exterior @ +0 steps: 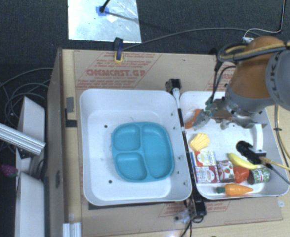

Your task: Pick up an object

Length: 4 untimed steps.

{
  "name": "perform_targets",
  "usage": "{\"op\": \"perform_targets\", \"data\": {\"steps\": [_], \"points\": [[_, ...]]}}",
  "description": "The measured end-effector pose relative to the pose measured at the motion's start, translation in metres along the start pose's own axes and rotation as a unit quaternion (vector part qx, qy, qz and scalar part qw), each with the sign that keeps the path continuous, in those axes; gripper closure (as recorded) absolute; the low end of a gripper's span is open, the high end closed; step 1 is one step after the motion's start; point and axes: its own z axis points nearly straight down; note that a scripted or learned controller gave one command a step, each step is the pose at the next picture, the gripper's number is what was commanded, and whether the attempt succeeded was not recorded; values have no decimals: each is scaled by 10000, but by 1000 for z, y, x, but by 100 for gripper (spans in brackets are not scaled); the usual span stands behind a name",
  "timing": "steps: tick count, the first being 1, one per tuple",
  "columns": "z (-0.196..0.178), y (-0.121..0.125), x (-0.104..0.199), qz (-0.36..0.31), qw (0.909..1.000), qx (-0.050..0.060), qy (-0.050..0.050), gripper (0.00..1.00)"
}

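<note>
I see the arm [263,68] coming in from the right, bent low over the right bin [278,184], its orange band uppermost. The gripper [207,113] sits at the bin's upper left, near the divider, just above the yellow piece [199,141]; from up here I cannot tell how it stands. A banana [242,161], carrot [236,189] and carton [206,165] lie toward the bin's near edge. The blue tray [142,150] rests in the left bin [93,132].

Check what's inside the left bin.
The left bin holds a blue divided tray, lying flat near the middle; its three compartments look bare. White floor shows around it. Whatever is under the tray is covered.
</note>
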Motion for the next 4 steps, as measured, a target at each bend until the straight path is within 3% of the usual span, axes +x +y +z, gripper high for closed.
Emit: {"op": "perform_targets", "data": {"steps": [1, 2, 3, 4], "points": [[0, 31, 12, -12, 10000, -2, 0, 0], [-21, 6, -84, 6, 10000, -4, -14, 0], [35, 25, -35, -9, 10000, 8, 0, 0], [95, -19, -33, -2, 10000, -49, 4, 0]]}}
